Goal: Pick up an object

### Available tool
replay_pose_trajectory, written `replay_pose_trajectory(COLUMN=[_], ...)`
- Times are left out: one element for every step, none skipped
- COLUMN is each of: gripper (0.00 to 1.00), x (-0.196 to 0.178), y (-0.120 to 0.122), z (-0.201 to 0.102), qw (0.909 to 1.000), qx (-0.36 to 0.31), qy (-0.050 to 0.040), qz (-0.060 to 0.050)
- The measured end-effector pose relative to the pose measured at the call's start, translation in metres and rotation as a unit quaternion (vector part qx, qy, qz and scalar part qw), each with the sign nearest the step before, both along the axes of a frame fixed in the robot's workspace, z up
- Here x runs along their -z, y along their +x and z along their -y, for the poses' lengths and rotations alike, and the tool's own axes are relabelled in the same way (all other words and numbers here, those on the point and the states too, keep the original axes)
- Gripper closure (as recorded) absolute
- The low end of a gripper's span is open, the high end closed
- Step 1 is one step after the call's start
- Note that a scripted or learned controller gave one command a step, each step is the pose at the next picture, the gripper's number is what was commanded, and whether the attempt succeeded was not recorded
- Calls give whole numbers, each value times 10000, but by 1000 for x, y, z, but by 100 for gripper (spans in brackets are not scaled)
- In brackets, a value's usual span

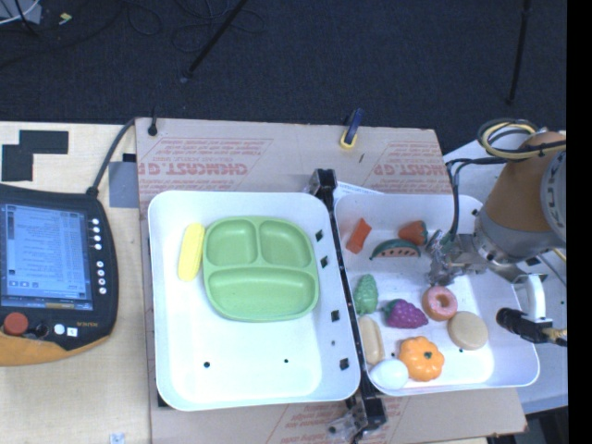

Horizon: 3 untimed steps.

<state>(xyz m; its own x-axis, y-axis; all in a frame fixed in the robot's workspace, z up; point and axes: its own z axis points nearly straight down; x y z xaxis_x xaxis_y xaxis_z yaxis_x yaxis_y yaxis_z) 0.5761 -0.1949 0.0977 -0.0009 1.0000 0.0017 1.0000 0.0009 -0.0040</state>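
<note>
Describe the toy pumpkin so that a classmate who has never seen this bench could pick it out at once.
Look in the right white bin, the one full of toy food, beside the bin with the green divided plate. Go to its near edge: the pumpkin sits there between a white egg and a tan round cookie. It alone is bright orange, ribbed and topped with a green stem.

Robotics lab, not a home or kitchen. Evidence: teach pendant (51,271) with lit screen and red button at the left edge, on a plywood bench (55,155). Two white bins (176,359) sit on taped-down cardboard (277,160) mid-frame. Loose cables (213,26) run over dark carpet across the top. Industrial arm (527,202) with cable loops at the right edge. Right bin holds plastic toy food (421,357), left a green divided tray (259,268).
</note>
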Motion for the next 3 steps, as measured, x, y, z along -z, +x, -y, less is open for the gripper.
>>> replay_pose_trajectory(gripper=[100,100,100], x=[-42,-91,-132], y=[-2,-4,-3], z=[1,-9,-8], qw=[10000,10000,10000], qx=[5,-2,-4], qy=[-8,-8,-10], qz=[19,22,27])
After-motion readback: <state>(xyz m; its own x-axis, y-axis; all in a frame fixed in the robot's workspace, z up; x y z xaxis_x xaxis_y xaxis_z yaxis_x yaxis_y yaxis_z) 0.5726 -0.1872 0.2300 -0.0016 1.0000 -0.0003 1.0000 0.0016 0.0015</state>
